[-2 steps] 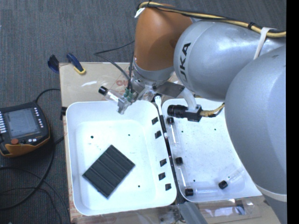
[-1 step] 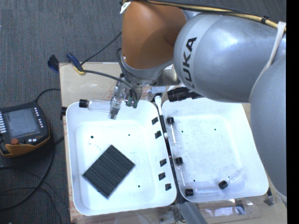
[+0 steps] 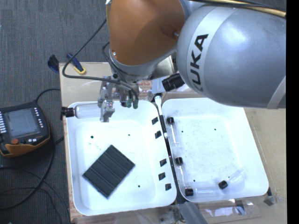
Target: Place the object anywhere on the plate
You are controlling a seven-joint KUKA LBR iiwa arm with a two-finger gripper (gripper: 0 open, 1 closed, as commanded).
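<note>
The arm hangs big over the back of the desk, its orange band just above the wrist, and the fingers point down at the far edge of the left bin. From here they look to be apart, with nothing showing between them, though the wrist hardware crowds them and the tips are small against the white.

The object, a dark ribbed square pad, lies flat on the floor of the left bin, well apart from the fingers, toward the near side and almost straight below them in the view. It sits turned so its corners point along the bin like a diamond. Nothing touches it.

Just beside the fingers, on their left, a clear tube with a black cap lies along the back rim of the same bin. Off to their right is the right bin, with clear tubing and small black pieces along its near wall. Black clips run down the divide between the two bins. Far left of the fingers, off the desk, a teach pendant rests on the carpet with its cable.
</note>
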